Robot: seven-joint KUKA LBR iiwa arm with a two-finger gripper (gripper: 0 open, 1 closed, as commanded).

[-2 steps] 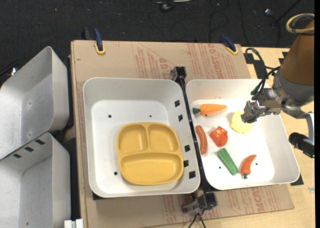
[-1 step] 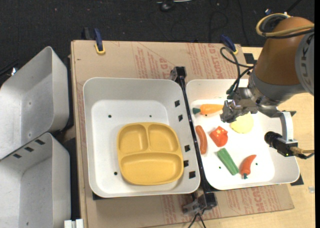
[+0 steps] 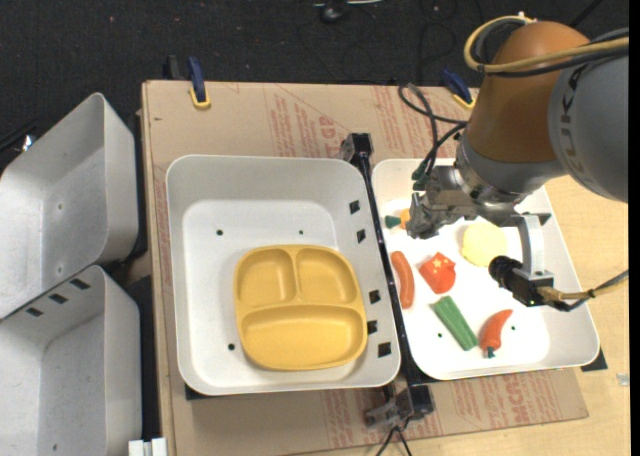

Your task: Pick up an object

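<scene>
Tomato (image 3: pixel 437 271) just below fingers (image 3: pixel 420 219)

Left bin (image 3: pixel 190 244): holds the divided tray (image 3: pixel 298 306).
Right bin (image 3: pixel 570 344): holds sausage (image 3: pixel 403 278), cut pepper (image 3: pixel 438 271), long stick (image 3: pixel 455 323), chili (image 3: pixel 494 330), round piece (image 3: pixel 482 242).
Arm (image 3: pixel 530 94): above the right bin's rear.

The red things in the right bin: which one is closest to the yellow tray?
The long red sausage-shaped piece. It lies along the right bin's left wall, nearest the yellow tray; the red pepper chunk and chili sit farther right.
</scene>
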